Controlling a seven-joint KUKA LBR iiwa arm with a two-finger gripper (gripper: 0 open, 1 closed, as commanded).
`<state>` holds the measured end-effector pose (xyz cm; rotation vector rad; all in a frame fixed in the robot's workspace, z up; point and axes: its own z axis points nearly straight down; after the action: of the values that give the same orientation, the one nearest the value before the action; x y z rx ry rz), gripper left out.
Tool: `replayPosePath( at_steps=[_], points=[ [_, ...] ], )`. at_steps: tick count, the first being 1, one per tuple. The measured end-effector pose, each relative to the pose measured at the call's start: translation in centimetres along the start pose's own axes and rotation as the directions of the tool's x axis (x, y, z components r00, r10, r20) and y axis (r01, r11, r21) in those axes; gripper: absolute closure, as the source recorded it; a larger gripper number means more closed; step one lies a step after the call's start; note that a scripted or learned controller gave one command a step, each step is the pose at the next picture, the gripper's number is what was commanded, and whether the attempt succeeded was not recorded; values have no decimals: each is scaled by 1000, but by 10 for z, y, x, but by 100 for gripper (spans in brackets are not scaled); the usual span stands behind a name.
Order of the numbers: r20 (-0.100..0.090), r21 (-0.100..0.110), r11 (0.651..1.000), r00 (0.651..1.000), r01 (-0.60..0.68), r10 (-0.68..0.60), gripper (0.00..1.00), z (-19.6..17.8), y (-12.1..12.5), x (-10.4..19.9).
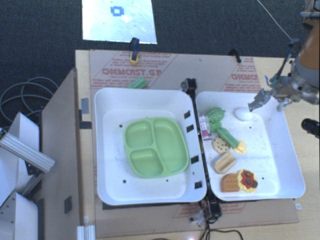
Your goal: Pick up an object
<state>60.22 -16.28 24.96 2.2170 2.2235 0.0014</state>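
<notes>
The right bin (287, 149) holds several toy foods. A white egg (243, 114) lies near its far edge, with a green broccoli (215, 116) to its left. A green stalk with a yellow tip (229, 138), a round cookie (219, 145), a hot dog bun (224, 162), a slice of toast (230, 183) and a small pizza (248, 180) lie nearer the front. My gripper (270, 102) hangs over the bin's far right corner, just right of the egg and above it. Its fingers are open and nothing sits between them.
The left bin (107, 134) holds a green divided tray (155, 146). A small pink-labelled packet (204, 127) lies by the divider between the bins. Black clips (189, 85) sit along that divider. Cardboard lies under both bins.
</notes>
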Motion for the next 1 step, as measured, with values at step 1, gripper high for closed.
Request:
replayPosePath(
  at_steps=[1],
  points=[
    [-5,12,1000,1000,-2,2,0,92,-56,33]
  ],
)
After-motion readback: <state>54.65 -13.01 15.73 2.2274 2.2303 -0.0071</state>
